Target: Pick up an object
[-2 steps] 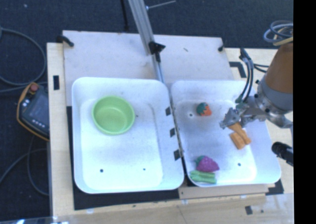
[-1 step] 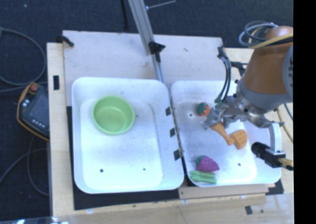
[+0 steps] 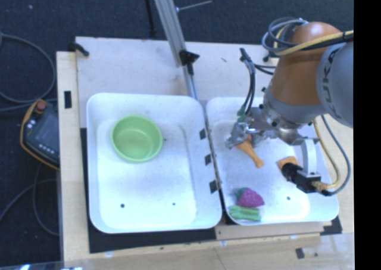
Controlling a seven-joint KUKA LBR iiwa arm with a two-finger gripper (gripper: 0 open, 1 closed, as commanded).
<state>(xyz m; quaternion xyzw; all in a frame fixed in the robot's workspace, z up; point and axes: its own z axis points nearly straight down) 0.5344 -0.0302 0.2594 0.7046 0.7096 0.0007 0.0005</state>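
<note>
Two white bins sit side by side on the bench; the left bin (image 3: 178, 191) holds a green bowl (image 3: 137, 137), and the right bin (image 3: 321, 206) holds the loose candidates. Arm reaches in from the right, with the gripper (image 3: 239, 136) low over the upper-left part of the right bin, near the divider between bins. An orange carrot-shaped object (image 3: 253, 155) lies just beside and below the gripper tip, slanting toward the bin's middle; its upper end appears to touch or pass under the metal of the gripper, but contact cannot be confirmed. Whether the gripper is parted or closed, and whether it has anything in it, cannot be told at this resolution. Other items: a small orange piece (image 3: 286, 161) near the arm's black attachment, a purple berry-like toy (image 3: 249, 197) and a green object (image 3: 244, 213) touching it at the bin's near edge. Judgement: step in hand is the descent or grasp attempt on the carrot. Next move calls for closing squarely across its narrow body, then a straight lift; risk is a slip off the tapered end.
</note>
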